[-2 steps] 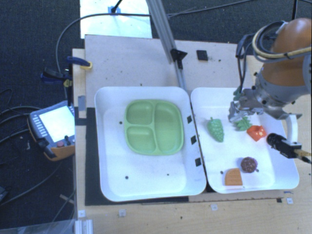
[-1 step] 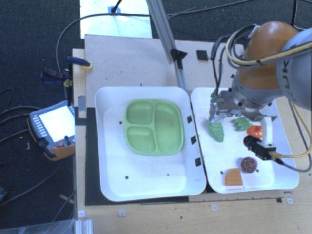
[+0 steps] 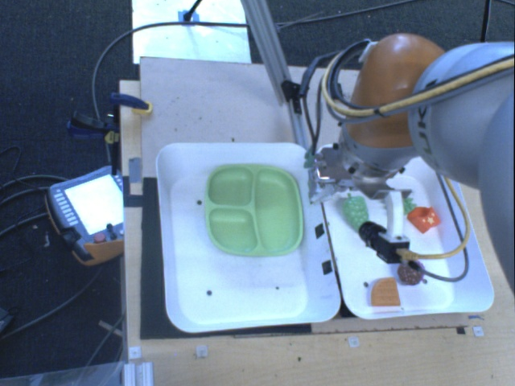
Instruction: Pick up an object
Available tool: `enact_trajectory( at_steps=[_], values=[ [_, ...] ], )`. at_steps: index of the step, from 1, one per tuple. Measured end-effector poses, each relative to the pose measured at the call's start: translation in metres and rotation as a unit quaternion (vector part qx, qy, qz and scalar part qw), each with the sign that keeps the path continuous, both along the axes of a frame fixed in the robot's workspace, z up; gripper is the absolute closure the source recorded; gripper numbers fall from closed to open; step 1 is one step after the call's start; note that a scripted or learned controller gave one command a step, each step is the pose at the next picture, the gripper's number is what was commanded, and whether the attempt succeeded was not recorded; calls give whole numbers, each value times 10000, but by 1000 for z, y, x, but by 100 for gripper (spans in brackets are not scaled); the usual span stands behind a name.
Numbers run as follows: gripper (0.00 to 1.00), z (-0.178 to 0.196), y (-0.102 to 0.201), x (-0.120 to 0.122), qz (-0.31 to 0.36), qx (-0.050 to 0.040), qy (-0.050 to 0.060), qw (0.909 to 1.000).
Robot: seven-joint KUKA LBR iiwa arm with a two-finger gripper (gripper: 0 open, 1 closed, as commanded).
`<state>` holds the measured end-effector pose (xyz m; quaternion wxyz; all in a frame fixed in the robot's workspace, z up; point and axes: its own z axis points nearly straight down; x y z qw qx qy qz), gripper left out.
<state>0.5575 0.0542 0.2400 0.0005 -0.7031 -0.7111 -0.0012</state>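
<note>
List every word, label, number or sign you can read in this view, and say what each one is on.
None can be read.
Pendant left of the bench: its lit screen is washed out white, and any text on its keys is too small to tell.
Green divided plate in the left bin: plain, no print.
Small items in the right bin, such as the orange block: no legible marks.

The right bin (image 3: 475, 296) is crowded (arm overhead, small items close together), while bare floor rings the green tray (image 3: 255, 209).
</note>
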Motion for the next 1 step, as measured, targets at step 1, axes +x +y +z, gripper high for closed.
enact_trajectory(
  at_steps=[1],
  values=[
    [100,6,56,-1,-4,-1,-5,10000]
  ],
)
